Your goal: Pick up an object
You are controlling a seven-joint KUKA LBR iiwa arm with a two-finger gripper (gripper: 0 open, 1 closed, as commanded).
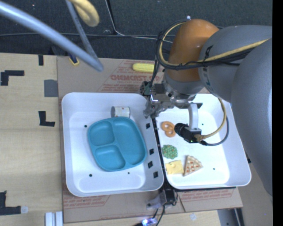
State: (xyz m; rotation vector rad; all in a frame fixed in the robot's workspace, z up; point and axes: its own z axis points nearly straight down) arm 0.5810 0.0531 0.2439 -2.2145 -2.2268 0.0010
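In the right bin [230, 176] lie a pretzel [167, 128], a green broccoli piece [170, 151], a yellow cheese wedge [174, 167] and a pizza slice [192, 165]. The left bin [73, 132] holds a blue divided plate [117, 143], with a small grey can [120, 111] lying on its side behind it. My gripper [151, 106] hangs under the orange-banded wrist, over the wall between the two bins near their far end. It is just up and left of the pretzel and right of the can. I see nothing held in it.
A yellow corn cob [143, 67] lies on the cardboard behind the bins. A banana [86, 11] sits at the top left beside grey metal rods [66, 39]. The arm covers the right bin's far right part. A black cable fitting [185, 131] hangs near the pretzel.
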